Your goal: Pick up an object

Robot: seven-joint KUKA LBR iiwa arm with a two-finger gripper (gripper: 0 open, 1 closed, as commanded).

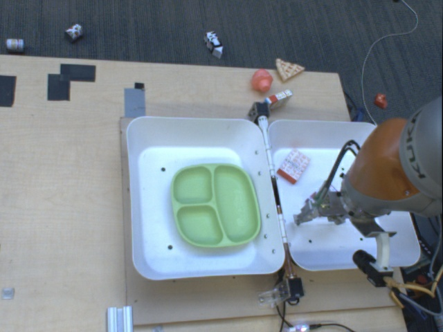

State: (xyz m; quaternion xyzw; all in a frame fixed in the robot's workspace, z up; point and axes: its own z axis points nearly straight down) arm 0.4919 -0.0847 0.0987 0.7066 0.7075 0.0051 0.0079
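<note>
The wooden bench (62, 185) stood on dark carpet (173, 12) strewn with small scraps. A green divided plate (216, 205) filled the left bin (138, 206). The gripper (309, 211) hung low in the right bin (325, 254), its grasp impossible to judge, near a red-and-white packet (294, 165).

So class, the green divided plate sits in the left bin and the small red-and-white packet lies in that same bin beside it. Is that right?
Not quite. The camera view shows the green plate in the left bin, but the red-and-white packet lies in the right bin.
</note>
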